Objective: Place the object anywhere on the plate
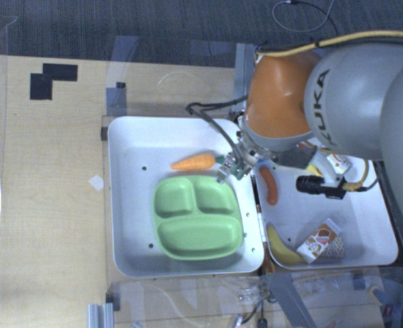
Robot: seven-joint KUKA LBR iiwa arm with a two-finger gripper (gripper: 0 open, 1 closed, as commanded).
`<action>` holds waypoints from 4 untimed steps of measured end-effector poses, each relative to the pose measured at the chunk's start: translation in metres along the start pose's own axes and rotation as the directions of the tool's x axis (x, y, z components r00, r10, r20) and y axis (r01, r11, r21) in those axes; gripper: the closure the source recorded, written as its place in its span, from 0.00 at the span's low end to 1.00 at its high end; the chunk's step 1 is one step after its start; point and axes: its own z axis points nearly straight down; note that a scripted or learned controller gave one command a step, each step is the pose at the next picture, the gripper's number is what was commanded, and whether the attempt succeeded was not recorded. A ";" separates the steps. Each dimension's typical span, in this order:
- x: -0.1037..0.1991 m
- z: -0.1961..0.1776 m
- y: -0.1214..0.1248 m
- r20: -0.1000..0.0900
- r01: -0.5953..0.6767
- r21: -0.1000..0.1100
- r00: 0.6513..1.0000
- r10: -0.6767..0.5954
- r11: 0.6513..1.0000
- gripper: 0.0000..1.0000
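A green plate (198,217) with three compartments lies in the left bin (130,183). An orange carrot (192,162) lies on the bin floor just beyond the plate's far edge, pointing left. My gripper (230,168) hangs at the carrot's right, thick end, above the plate's far right corner. The carrot's end reaches the fingertips, but I cannot tell whether they grip it. The grey arm with its orange band covers the far part of the right bin.
In the right bin (376,251) lie a reddish sausage (270,186) near the dividing wall, a yellow banana (281,246) at the front left corner, and a small printed packet (321,241) beside it.
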 end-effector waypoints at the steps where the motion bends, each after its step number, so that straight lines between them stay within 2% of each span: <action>1: 0.076 0.046 -0.008 -0.002 -0.050 0.002 0.999 0.050 0.999 1.00; 2: 0.083 0.076 -0.010 0.006 -0.271 -0.027 0.962 0.271 0.962 1.00; 3: 0.124 0.079 0.045 0.011 -0.254 -0.043 0.967 0.255 0.966 1.00; 4: 0.089 0.078 0.003 -0.017 -0.535 -0.051 0.845 0.535 0.843 1.00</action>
